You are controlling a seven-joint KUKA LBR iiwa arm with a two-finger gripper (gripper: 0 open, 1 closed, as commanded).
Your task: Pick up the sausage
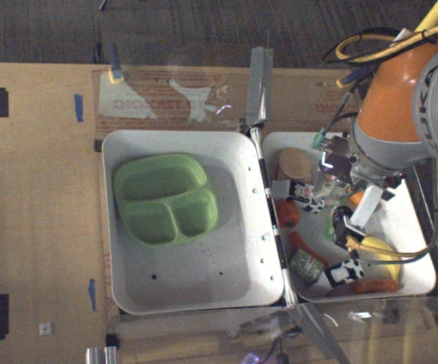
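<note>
1. Dark red and slim, the sausage point(308, 248) lies on a slant in the right bin point(416, 212), near that bin's left wall.
2. Just beside its lower end you have a green can point(305, 267). Near its upper end sits a red-orange piece point(286, 212).
3. Your pincer point(333, 174) hangs over the upper middle of the same bin, below the grey and orange arm point(397, 105). It is close to a black-and-white toy cow point(307, 196) and apart from the sausage.
4. You cannot tell whether the pincer is wide or narrow, because the wrist covers it from this angle.
5. Further right you see a yellow banana point(378, 249), a second toy cow point(345, 273) and an orange stick point(375, 285) along the lower wall. A tan round thing point(295, 163) sits in the upper left corner.
6. Your left bin point(204, 273) holds a green divided plate point(166, 198). Both bins rest on the wooden table point(37, 203).
</note>
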